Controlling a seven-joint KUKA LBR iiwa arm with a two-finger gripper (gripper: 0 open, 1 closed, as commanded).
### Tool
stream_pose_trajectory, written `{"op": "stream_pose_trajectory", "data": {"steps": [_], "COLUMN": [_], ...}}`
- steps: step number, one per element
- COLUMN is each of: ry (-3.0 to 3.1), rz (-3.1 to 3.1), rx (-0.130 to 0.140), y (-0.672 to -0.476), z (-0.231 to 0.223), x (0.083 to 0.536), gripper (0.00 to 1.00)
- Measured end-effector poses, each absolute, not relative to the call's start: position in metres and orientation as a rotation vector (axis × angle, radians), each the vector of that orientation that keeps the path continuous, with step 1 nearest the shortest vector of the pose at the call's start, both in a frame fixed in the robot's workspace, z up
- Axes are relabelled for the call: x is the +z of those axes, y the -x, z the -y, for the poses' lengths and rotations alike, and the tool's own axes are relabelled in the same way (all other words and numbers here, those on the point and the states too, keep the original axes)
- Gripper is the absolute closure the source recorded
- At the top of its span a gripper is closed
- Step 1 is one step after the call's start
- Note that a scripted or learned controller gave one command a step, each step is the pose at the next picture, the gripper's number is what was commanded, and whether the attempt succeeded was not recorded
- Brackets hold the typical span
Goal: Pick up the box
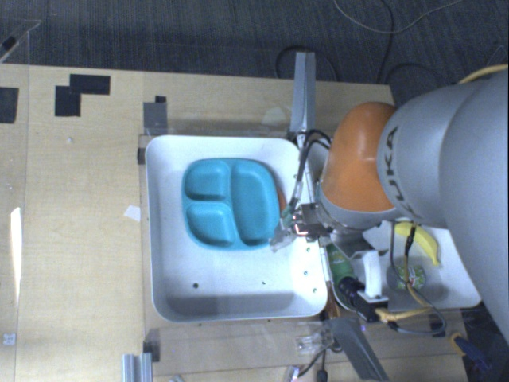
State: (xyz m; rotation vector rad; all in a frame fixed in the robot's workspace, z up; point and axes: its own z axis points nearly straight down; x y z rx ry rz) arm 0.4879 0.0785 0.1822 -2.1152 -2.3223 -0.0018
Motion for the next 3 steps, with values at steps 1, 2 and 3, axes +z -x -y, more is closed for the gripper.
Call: {"op": "stream_pose_trajectory", "data": {"steps": [1,2,3], "ry": [2.175,2.117,1.97], "rz": [2.267,2.32,2.451], "rx": [-0.001,0.0,-0.02], "y": [-0.506,-0.487,-0.491], "z": [-0.08,-0.117,-0.114], "x": [0.182,0.139,0.089], "gripper": [0.0,0.0,0.0]}}
